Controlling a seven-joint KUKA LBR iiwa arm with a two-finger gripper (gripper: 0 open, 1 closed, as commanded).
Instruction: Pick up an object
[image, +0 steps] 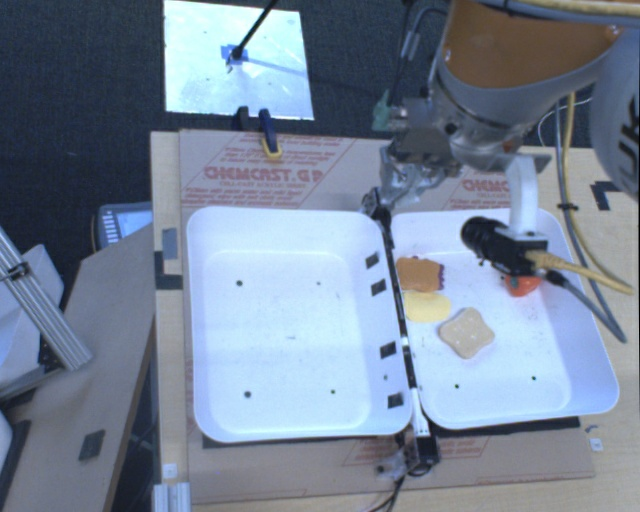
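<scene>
With the gripper at upper centre, above the far corner of the right bin, open or closed I cannot tell, best descend squarely over the toast lying flat right of centre, avoiding the yellow slice just beside it.

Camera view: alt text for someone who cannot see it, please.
The claw hangs above the far rims where the left shallow white bin and right shallow white bin meet. The right one holds a tan toast-shaped piece, a flat yellow disc, an orange-brown square and a small red object.
</scene>
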